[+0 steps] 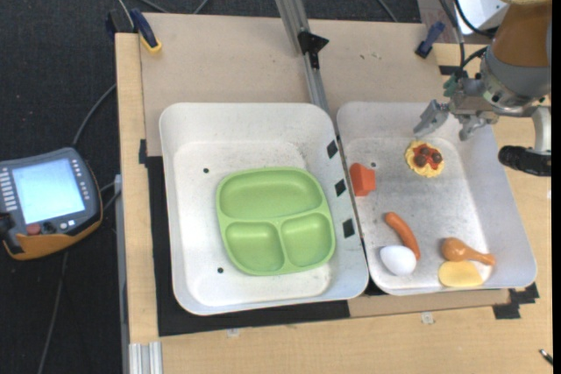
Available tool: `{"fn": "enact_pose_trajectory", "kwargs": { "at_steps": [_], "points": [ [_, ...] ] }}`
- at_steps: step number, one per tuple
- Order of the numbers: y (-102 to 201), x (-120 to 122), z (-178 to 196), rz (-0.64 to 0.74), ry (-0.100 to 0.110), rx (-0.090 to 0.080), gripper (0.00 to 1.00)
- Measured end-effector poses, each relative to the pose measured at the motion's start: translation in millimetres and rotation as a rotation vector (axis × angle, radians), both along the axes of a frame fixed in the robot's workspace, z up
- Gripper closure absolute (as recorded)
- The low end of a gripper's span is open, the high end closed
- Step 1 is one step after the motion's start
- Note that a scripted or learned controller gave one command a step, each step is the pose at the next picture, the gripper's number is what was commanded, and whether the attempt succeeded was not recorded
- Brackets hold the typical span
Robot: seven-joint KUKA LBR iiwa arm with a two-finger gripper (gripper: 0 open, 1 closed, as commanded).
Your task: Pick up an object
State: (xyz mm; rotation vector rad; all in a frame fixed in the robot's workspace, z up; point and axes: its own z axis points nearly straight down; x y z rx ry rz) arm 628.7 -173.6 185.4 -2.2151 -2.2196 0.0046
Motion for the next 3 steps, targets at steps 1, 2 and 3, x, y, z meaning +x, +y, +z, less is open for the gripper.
{"fn": "enact_pose_trajectory", "kwargs": {
  "at_steps": [1, 2, 3],
  "points": [
    [-7, 3, -46, -0.002, -0.001, -0.001, 0.00],
    [-7, 5, -94, -0.001, -0.010, -0.005, 0.00],
    [-9, 8, -77, -0.002, -0.022, -0.009, 1.00]
  ]
}}
